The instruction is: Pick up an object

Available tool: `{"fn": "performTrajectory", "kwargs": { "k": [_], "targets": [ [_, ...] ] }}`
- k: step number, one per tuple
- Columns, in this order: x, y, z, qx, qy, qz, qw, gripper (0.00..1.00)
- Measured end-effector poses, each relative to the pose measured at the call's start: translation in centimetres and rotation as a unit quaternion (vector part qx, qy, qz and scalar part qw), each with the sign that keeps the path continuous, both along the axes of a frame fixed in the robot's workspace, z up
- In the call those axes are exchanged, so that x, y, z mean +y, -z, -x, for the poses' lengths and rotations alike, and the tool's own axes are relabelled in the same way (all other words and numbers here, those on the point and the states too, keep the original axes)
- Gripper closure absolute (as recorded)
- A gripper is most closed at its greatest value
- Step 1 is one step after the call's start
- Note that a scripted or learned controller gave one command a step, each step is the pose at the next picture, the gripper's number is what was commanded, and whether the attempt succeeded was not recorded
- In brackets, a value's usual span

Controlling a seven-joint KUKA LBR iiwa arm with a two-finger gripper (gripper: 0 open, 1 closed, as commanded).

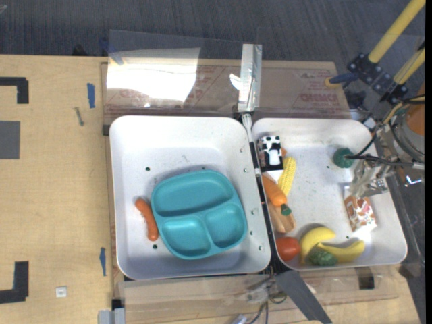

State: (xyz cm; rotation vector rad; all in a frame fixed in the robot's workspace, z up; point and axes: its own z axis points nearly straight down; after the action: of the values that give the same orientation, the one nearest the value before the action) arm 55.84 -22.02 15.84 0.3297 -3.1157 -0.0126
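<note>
The right bin (317, 140) holds a black-and-white toy cow (271, 151), a corn cob (287, 173), a carrot (275, 192), a red tomato (287, 248), a yellow banana (334, 245) with a green pepper (322, 258) against it, and a green round piece (343, 157). A white and red packet (361, 212) lies near that bin's right wall. My gripper (368, 179) hangs over the right side of this bin, just above the packet and right of the green piece. Cables partly hide it.
The left bin (128, 147) holds a teal divided plate (197, 212) with an orange sausage (146, 219) at its left. A clear sheet and a metal bracket (249, 78) stand behind the bins. Yellow poles (398, 22) rise at the top right.
</note>
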Motion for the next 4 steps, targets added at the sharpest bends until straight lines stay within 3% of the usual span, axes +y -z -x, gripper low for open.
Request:
{"fn": "performTrajectory", "kwargs": {
  "k": [1, 2, 3, 4],
  "targets": [
    [-0.2, -0.8, -0.3, -0.007, 0.001, 0.0034, 1.0000, 0.00],
    [0.4, 5.6, 2.9, -0.010, 0.009, 0.0021, 0.9999, 0.00],
    [-0.1, 7.0, -2.8, -0.010, 0.000, 0.0036, 0.9999, 0.00],
    [2.9, 6.9, 0.0, -0.010, 0.074, 0.0040, 0.9972, 0.00]
  ]
}}
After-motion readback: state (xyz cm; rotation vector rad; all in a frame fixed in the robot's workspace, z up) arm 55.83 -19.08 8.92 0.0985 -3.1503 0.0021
